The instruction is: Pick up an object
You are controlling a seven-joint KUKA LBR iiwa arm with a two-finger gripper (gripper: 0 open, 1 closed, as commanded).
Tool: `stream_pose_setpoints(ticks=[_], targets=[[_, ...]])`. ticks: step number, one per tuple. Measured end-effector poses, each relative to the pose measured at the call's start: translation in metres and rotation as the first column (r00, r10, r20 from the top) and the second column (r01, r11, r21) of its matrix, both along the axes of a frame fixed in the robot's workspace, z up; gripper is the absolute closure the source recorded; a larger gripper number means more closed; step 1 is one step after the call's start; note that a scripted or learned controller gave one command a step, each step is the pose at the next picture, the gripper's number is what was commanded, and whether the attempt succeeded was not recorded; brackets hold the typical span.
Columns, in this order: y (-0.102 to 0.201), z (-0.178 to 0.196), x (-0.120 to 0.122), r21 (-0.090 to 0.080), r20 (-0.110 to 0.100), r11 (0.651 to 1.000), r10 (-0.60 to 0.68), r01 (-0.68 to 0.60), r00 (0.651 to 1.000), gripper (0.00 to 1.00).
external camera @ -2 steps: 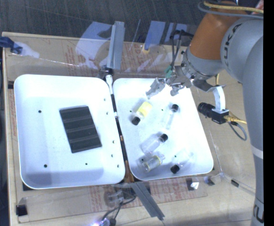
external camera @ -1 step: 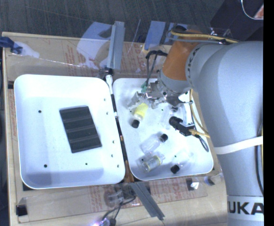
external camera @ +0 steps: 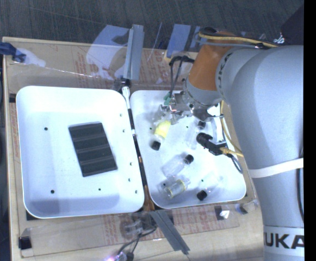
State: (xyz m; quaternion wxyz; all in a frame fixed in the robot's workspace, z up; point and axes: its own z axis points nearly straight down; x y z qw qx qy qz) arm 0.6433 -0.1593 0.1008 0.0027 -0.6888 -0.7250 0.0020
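the likeliest thing to lift is the small yellow object point(external camera: 162, 128), lying in the far left part of the right bin point(external camera: 235, 186), just near of the pincer point(external camera: 171, 107) and close to the wall the two bins share. it looks light and rounded, perhaps soft plastic or foam, though it is too small to tell the material. a smooth rounded body may roll or squirt out sideways under a squeeze, so i judge the best hold is across its widest middle, coming straight down, with the closing line kept clear of the bin wall.

the pincer hangs low over that far end of the bin; whether it is released or clenched cannot be told from here, and nothing can be seen held in it.

a little nearer than the yellow object sits a small black piece point(external camera: 156, 144), apart from it. further near and right is a clear bottle point(external camera: 174, 167) with a dark cap, likely slippery and thin-walled. by the bin's near rim lie a small jar point(external camera: 175, 188) and another black piece point(external camera: 202, 195).

the left bin point(external camera: 43, 113) holds one dark ribbed block point(external camera: 92, 148), flat, stiff-looking and well apart from everything else. both bins rest on the wooden surface point(external camera: 54, 56), and the grey arm point(external camera: 266, 102) comes in from the right.
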Motion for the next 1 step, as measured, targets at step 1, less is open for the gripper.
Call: stream_pose_setpoints(ticks=[1], targets=[[0.0615, 0.0980, 0.0141, -0.001, 0.006, 0.998, 0.069, -0.069, 0.998, 1.00]])
